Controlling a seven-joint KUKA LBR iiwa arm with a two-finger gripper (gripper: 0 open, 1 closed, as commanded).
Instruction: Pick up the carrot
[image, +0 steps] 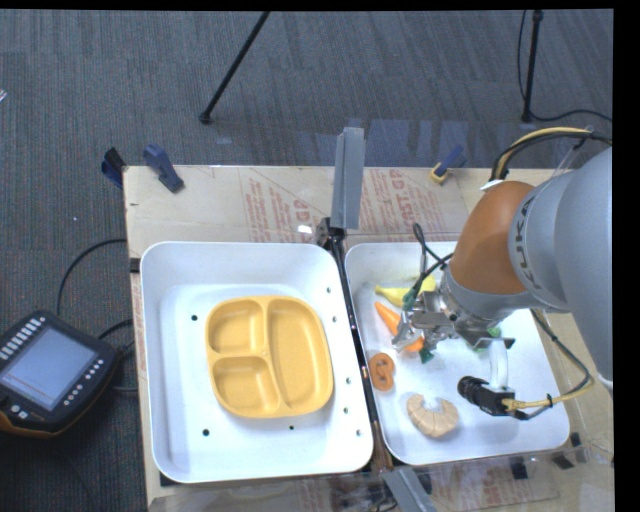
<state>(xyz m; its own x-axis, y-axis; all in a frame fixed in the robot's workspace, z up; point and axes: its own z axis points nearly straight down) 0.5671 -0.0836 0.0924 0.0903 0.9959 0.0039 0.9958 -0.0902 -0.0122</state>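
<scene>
The carrot (387, 315) lies slantwise in the right bin (540, 350), near that bin's left wall. Its orange tip points up-left. A further orange piece with a green end (420, 349) shows just below the gripper. My gripper (415, 330) is down low over the carrot's middle and hides that part. The grey arm with its orange band (495, 240) reaches in from the right.
A yellow item (396, 294) lies just above the carrot. A brown ring-shaped piece (381, 370) and a pale croissant (432, 416) sit lower in the right bin. The left bin (170, 300) holds a yellow divided plate (268, 356).
</scene>
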